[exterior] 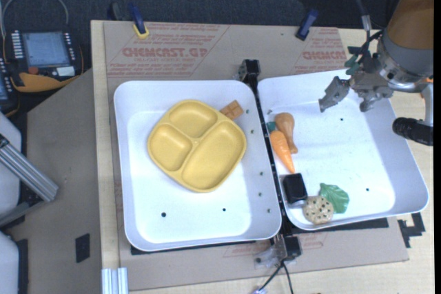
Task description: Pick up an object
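Right white bin: one orange carrot, one tan drumstick, one black block, one green leaf, one speckled cookie. Left white bin: one yellow divided plate. Gripper above right bin, fingers spread, grasping nothing. Bench is cardboard-topped.

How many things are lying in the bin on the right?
5, all along its left side: a drumstick, a carrot touching it, a black block, a cookie, a green leaf. More may be hidden underneath.
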You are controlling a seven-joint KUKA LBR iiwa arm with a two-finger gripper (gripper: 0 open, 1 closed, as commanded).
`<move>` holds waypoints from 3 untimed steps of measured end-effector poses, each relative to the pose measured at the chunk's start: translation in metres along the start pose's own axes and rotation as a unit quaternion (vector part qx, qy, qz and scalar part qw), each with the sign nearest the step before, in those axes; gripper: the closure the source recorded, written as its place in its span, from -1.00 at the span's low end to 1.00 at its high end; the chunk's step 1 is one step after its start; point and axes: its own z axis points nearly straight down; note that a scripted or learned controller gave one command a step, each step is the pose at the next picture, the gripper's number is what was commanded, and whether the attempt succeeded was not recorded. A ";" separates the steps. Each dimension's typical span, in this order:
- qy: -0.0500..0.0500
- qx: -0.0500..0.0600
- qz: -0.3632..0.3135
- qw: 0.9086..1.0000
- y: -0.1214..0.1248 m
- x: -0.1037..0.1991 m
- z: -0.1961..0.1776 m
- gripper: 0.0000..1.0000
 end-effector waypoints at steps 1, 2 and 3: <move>-0.001 -0.007 -0.001 1.000 0.002 0.000 -0.008 -1.00; 0.000 -0.005 -0.001 1.000 -0.001 0.005 0.036 -1.00; 0.000 -0.004 -0.001 1.000 -0.003 0.005 0.078 -1.00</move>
